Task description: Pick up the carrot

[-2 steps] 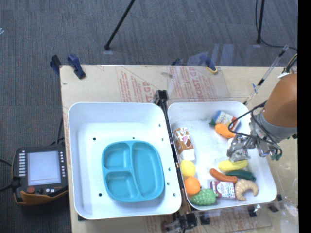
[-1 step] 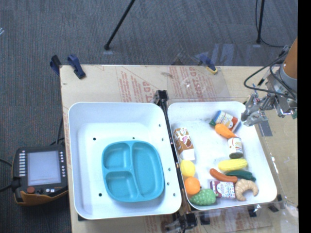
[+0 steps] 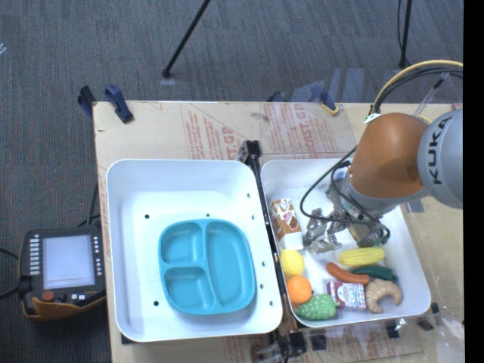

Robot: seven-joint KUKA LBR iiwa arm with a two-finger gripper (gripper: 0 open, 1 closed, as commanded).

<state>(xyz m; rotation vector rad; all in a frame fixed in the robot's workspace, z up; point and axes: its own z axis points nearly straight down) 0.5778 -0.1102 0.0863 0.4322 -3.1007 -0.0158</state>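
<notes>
Camera view: slim, smooth, tapered orange carrot (image 3: 347, 274).

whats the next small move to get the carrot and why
Probably shift the gripper toward the near right corner, then lower it. It hangs over the right white bin beside the small brown carton, while the orange carrot with a green top lies apart from it, just under the yellow corn cob.

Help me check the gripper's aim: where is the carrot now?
The carrot lies in the right bin, just below the corn and above the croissant.
</notes>
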